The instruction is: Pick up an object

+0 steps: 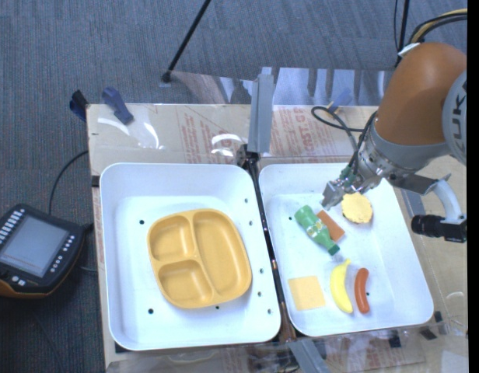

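Observation:
In the right bin (395, 286) lie a green bottle (314, 228), an orange-red block (330, 224) touching it, a round yellow cookie (357, 209), a banana (341, 287), a red sausage (362, 290) and a yellow cheese square (306, 292). My gripper (337, 190) hangs over the back of this bin, just above and left of the cookie and beyond the bottle. Nothing shows between its fingers.
The left bin (123, 200) holds a yellow divided plate (199, 257). A grey post (260, 115) stands behind the seam between the bins. A teach pendant (29, 247) lies on the floor at the left. A tripod leg (189, 29) crosses the back.

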`<state>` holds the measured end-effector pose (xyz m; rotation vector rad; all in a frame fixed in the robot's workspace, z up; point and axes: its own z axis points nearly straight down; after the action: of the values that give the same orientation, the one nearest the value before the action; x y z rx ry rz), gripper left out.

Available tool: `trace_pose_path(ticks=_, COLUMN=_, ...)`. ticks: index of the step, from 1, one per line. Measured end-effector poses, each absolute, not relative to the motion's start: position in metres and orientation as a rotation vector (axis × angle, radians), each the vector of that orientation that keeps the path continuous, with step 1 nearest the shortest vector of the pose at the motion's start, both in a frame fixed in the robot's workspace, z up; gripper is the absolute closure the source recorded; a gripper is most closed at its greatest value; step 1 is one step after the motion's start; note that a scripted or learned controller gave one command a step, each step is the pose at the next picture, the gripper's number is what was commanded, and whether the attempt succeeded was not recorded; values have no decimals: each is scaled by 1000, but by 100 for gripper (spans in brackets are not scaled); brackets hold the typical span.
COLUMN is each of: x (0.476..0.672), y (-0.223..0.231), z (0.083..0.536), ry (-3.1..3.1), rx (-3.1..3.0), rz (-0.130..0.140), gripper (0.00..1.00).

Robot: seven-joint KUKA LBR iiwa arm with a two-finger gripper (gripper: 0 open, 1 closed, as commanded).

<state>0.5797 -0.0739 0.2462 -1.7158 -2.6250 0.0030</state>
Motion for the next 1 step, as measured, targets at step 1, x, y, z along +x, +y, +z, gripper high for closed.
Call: trace_pose_path(ticks=1, x=580, y=-75, z=246, ry=-2624, rx=-1717, rz=4, gripper=0)
